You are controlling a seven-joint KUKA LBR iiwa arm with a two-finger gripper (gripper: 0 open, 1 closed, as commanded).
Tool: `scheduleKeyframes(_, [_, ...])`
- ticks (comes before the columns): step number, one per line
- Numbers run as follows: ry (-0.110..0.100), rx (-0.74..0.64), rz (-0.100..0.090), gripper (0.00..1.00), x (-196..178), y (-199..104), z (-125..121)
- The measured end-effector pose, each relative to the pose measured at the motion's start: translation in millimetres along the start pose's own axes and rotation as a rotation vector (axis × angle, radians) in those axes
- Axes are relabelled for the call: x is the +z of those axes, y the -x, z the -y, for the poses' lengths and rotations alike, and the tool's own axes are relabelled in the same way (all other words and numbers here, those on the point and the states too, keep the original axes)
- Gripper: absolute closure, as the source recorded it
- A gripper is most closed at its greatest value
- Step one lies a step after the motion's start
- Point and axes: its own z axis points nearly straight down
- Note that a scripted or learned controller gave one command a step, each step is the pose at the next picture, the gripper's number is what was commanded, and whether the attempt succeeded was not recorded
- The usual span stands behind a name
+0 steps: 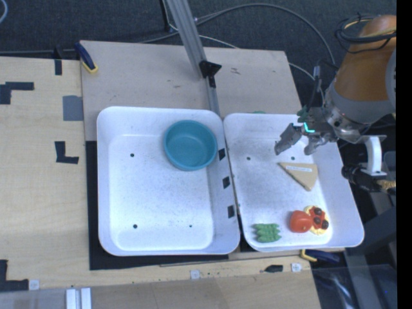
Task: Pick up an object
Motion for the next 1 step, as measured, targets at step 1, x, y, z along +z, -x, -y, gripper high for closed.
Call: scheduleKeyframes(1, [0.0, 0.0, 0.0, 0.0, 0.1, 0.0, 0.0])
